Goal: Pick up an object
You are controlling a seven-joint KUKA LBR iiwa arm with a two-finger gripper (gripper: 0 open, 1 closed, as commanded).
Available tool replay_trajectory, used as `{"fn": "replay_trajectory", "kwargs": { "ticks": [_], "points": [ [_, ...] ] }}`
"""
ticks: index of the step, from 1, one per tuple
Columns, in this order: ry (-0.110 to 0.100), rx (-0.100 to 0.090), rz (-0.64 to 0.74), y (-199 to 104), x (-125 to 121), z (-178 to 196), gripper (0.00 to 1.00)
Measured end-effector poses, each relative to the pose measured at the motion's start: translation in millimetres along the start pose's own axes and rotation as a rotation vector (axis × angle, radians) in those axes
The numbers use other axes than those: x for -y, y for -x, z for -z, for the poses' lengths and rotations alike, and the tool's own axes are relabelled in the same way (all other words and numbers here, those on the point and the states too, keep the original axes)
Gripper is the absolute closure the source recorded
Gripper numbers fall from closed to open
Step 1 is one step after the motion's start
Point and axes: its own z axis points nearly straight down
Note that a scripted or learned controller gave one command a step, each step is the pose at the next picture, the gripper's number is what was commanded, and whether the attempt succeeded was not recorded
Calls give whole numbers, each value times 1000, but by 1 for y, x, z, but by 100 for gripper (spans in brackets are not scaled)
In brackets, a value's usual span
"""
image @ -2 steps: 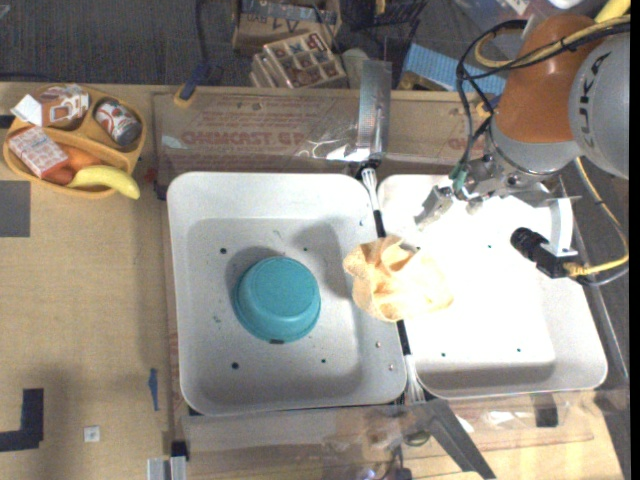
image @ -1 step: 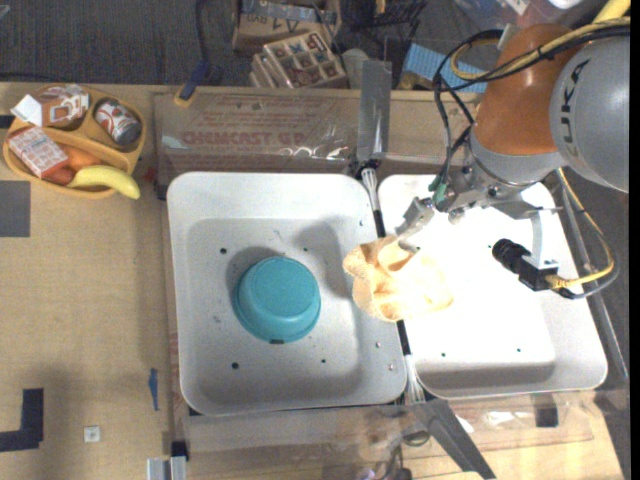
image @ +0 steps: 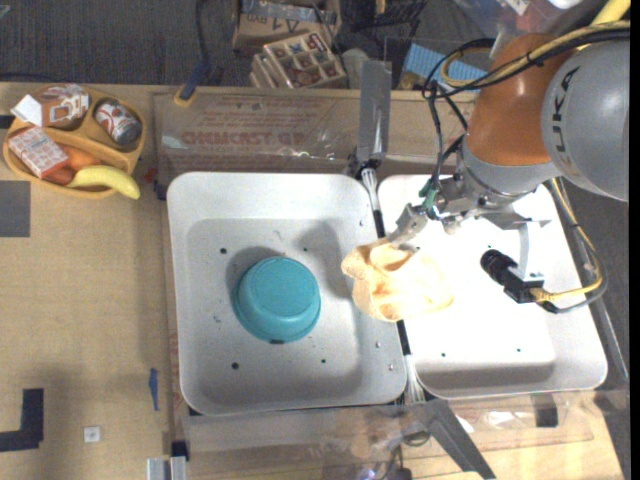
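A crumpled yellow cloth (image: 398, 282) lies across the divider between the two white bins, partly in each. My gripper (image: 404, 232) points down and left from the orange-banded wrist (image: 510, 103), and its tip meets the cloth's upper edge. A teal bowl (image: 278, 298) sits upside down in the middle of the left bin (image: 200, 218). I cannot make out whether the cloth is pinched or merely touched.
A black part with a yellow cable (image: 510, 276) hangs over the right bin (image: 520, 358). A yellow tray of toy food with a banana (image: 75, 148) sits on the bench at far left. Cardboard and clutter lie behind the bins.
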Motion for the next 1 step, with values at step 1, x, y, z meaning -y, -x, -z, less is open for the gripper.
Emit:
{"fn": "replay_trajectory", "kwargs": {
  "ticks": [1],
  "points": [
    [-3,-1,-24,-48,4,-1,0]
  ]
}}
